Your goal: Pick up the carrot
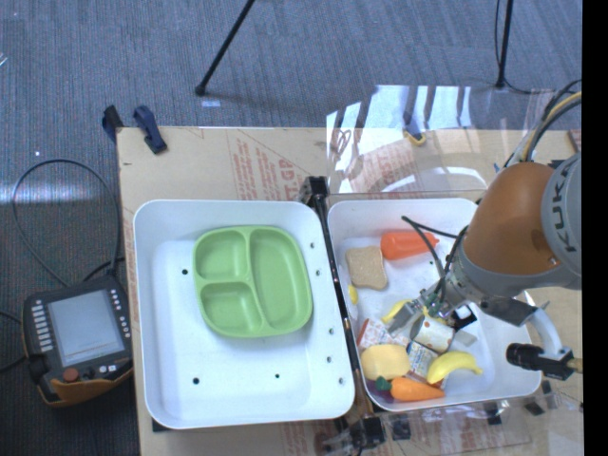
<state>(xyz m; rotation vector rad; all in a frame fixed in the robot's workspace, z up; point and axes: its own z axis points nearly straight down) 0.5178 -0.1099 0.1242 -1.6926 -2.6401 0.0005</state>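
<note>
The carrot [415, 389], orange with a small green top at its left end, lies flat at the front edge of the right bin [446, 215]. My gripper [426, 308] hangs over the middle of that bin, behind the carrot and above a cluster of small cartons. It is well apart from the carrot. The grey and orange wrist hides part of the bin's right side.
Around the carrot lie a yellow lemon [385, 359], a banana [454, 366] and small cartons [424, 356]. Farther back are a bread slice [366, 267] and an orange-red piece [408, 245]. The left bin [171, 388] holds a green divided plate [254, 280].
</note>
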